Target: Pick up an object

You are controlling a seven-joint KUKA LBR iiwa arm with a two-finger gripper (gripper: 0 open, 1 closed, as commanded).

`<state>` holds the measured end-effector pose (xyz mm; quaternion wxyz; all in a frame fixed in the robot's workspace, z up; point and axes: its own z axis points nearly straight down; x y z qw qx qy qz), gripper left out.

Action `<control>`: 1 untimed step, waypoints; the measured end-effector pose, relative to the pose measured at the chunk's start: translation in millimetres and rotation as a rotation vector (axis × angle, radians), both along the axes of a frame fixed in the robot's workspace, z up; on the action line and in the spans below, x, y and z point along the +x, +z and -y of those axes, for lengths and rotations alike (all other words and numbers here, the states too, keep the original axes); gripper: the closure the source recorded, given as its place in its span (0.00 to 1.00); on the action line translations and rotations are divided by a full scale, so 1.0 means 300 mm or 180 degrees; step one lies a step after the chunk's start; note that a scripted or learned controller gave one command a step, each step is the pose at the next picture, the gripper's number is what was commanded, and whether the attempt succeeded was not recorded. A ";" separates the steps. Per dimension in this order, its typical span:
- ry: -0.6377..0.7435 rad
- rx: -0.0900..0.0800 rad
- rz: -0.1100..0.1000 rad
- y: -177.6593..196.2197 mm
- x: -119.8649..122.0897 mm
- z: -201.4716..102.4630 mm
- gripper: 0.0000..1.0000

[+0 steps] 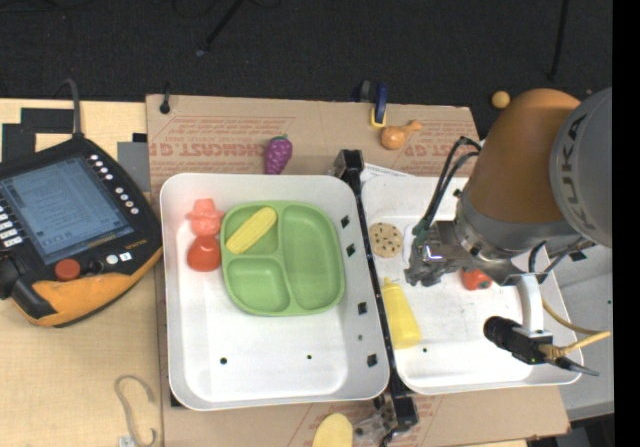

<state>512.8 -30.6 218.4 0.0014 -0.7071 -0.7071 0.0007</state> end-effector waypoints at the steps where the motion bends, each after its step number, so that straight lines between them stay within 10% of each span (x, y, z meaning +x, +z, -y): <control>1: 0.0007 -0.0001 0.0001 0.018 0.026 0.009 1.00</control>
